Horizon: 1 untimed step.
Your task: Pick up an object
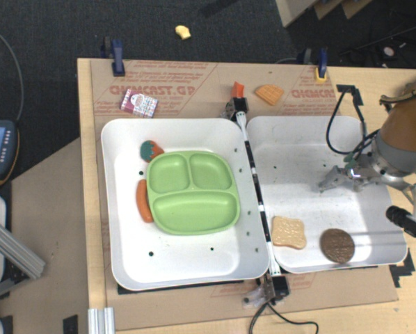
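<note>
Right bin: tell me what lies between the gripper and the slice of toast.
In the camera view, nothing but bare white bin floor lies between the gripper and the toast. The brown round cookie sits off to the toast's right.

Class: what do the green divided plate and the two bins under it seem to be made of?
Green divided plate: probably moulded plastic, matte to satin; uniform colour, rounded compartment ridges. Left bin and right bin: likely thin white plastic or coated metal; smooth, soft glare, rounded corners. Not certain.
</note>
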{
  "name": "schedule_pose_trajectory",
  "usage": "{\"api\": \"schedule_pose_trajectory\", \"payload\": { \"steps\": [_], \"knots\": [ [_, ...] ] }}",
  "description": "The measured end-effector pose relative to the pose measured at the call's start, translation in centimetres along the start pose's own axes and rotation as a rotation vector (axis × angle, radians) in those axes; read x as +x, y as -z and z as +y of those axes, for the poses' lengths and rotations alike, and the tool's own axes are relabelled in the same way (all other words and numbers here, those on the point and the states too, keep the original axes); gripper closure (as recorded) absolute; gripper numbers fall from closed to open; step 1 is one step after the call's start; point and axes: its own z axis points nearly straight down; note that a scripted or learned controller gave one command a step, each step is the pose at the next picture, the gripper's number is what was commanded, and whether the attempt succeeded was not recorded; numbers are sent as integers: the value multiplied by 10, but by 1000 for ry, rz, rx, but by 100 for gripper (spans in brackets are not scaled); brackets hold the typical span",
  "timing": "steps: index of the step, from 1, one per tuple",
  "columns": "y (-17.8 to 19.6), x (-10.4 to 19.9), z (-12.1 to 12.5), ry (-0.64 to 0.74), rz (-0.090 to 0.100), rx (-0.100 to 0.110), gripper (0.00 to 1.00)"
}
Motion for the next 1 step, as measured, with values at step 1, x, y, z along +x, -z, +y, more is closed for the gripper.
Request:
{"api": "schedule_pose_trajectory", "payload": {
  "steps": [1],
  "knots": [
    [92,91,10,11,-2,-18,0]
  ]
}}
